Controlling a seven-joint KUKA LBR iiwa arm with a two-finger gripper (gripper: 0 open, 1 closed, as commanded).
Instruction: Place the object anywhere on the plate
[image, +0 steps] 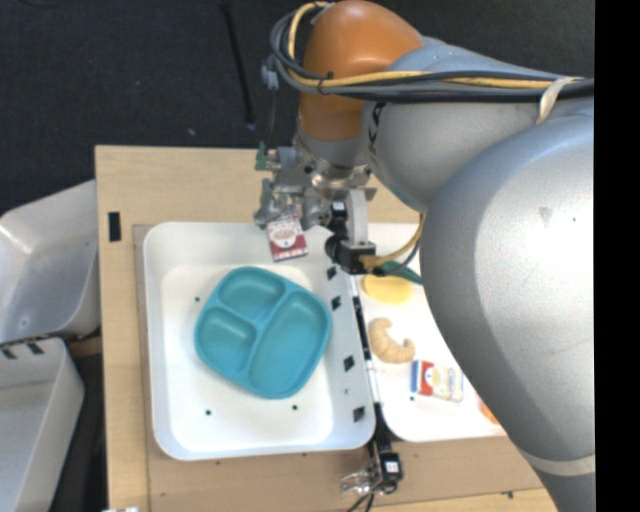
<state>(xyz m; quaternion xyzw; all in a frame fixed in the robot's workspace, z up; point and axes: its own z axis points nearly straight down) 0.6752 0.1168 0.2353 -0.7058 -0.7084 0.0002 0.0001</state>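
One small red-and-white carton (286, 240) is seen clamped between the fingers of the gripper (287, 222), held above the left bin (160, 330) just beyond the teal plate's (262, 330) far rim, presumably for release there. A croissant (390, 340), a yellow piece (388, 290) and a packet (436, 380) are noted in the right bin (430, 425).

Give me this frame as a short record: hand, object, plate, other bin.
hand: over the far edge of the left bin, beyond the plate
object: small red-and-white carton right below the hand; grip cannot be confirmed
plate: teal divided plate, mid left bin, nothing on it
right bin: yellow item, croissant-shaped piece, small white packet
task status: object not yet on plate
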